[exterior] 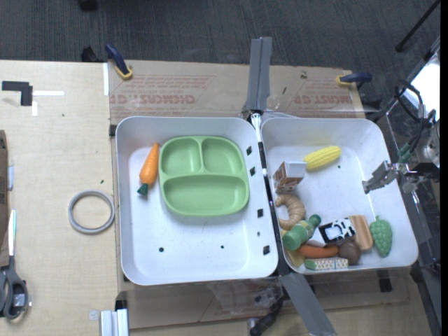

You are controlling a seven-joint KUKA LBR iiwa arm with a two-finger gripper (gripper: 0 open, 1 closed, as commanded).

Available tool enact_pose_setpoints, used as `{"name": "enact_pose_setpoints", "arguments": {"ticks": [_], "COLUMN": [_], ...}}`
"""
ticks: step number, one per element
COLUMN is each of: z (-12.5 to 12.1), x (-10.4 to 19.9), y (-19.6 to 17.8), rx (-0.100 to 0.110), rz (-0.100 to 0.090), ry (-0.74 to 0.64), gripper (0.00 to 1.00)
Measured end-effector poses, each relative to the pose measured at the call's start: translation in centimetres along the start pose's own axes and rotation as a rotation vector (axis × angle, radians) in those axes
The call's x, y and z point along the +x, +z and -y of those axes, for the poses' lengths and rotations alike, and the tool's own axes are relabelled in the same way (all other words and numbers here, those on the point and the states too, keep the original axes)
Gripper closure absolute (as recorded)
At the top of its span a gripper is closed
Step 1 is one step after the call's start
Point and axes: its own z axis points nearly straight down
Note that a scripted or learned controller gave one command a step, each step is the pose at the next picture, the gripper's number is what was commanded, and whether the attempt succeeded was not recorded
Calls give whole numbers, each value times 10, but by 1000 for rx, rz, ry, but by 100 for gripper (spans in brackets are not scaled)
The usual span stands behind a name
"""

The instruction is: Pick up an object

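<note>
The claw (381,177) hung at the right bin's (364,128) right edge; whether it was open could not be told. Toy corn (322,157) lay near it. A carrot (148,165) lay beside the green tray (204,175) in the left bin (189,254).

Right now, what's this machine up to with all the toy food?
A robot arm reaches in from the right, its end effector hovering over the right bin, holding nothing. That bin contains a pile of toy food: a corn cob, a small carton, a green bottle and grapes. The left bin holds a green divided plate with a carrot beside it. Nothing has been picked up yet.
</note>
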Motion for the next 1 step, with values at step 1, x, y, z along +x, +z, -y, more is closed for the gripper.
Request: {"name": "enact_pose_setpoints", "arguments": {"ticks": [1], "z": [-54], "x": [35], "y": [87], "rx": [2], "rz": [0], "ry": [80], "gripper": [0]}}
